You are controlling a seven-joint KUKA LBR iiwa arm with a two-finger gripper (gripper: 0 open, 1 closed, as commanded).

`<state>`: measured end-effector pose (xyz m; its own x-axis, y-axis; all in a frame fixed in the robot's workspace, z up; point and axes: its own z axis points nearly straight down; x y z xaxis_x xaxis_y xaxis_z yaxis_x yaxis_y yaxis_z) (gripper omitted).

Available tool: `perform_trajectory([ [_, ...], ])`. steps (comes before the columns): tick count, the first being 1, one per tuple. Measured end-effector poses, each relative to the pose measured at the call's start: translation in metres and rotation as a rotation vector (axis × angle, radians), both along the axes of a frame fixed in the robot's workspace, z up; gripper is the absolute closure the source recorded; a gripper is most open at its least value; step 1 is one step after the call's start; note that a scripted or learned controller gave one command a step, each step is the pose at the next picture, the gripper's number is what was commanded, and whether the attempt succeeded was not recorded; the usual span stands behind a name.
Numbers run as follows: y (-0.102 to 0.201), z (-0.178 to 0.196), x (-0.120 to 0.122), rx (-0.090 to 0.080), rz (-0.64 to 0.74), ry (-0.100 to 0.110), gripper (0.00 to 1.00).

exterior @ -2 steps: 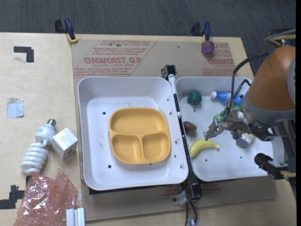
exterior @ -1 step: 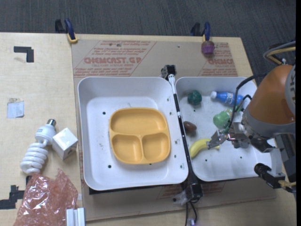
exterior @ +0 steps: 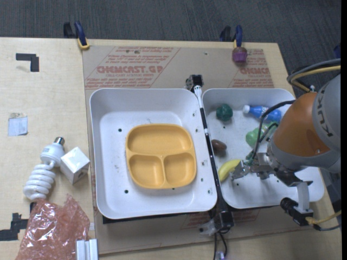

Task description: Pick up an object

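Currently listed, right bin (exterior: 255, 202): one banana (exterior: 228, 169), yellow, curved, smooth-skinned, lying against the bin's left wall with its right end just beside the claw (exterior: 242, 169); contact between the two cannot be confirmed. Claw: metal, small, at the end of the grey arm (exterior: 303, 137) with its orange band, low over the bin floor; whether it is spread or pressed together cannot be told, and nothing is seen gripped in it. Same bin, further items: one brown oval object (exterior: 218, 145), glossy, near the banana's upper end; one dark green rounded lump (exterior: 224, 112) toward the back; one blue and white bottle-like piece (exterior: 263, 111) lying on its side; one bright green object (exterior: 253, 137), partly hidden behind the arm. Left bin (exterior: 103, 161): shallow, white, holding one yellow divided plate (exterior: 161, 156), matte plastic, three compartments, rounded corners. Counter (exterior: 32, 107), pale wood grain: one white spiral light bulb (exterior: 43, 172); one small white cube (exterior: 75, 164) touching it; one crumpled pink plastic wrap (exterior: 51, 229) at the near edge. One small purple object (exterior: 239, 53) sits behind the right bin.
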<state>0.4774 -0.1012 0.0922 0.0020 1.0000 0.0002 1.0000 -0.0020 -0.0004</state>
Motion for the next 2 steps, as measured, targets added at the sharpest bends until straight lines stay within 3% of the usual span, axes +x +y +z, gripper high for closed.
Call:
perform_trajectory([
  [1, -0.001, 0.010, 0.001, -0.001, -0.001, -0.002, 1.00],
  [2, 0.078, 0.100, 0.001, -0.001, 0.004, -0.002, 1.00],
])
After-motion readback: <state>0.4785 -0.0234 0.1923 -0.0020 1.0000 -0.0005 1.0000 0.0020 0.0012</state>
